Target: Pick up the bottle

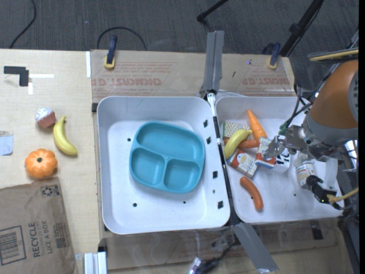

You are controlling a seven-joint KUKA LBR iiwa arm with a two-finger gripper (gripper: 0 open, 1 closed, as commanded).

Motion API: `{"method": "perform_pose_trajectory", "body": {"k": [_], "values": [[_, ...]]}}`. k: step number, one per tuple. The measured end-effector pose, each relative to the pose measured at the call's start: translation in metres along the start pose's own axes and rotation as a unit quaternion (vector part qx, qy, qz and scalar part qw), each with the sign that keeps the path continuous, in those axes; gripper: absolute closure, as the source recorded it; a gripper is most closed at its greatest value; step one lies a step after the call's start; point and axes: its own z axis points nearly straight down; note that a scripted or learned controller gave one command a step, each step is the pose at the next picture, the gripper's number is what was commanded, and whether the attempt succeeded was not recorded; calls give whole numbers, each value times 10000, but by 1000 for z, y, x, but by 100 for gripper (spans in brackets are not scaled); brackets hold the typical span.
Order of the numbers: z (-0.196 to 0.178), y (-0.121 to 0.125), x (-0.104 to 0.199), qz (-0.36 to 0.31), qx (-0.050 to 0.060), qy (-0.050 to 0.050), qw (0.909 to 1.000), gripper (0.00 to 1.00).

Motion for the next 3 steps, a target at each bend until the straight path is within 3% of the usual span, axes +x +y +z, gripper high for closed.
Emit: {"method": "perform_pose_trajectory", "body": {"k": [1,2,3], "values": [[34,9,37,1730,-188,-19,9847,0],[20,21,-69,1647,-8,13,9863,0],[46,-15,-31,1627,-44,7,9867,0]]}}
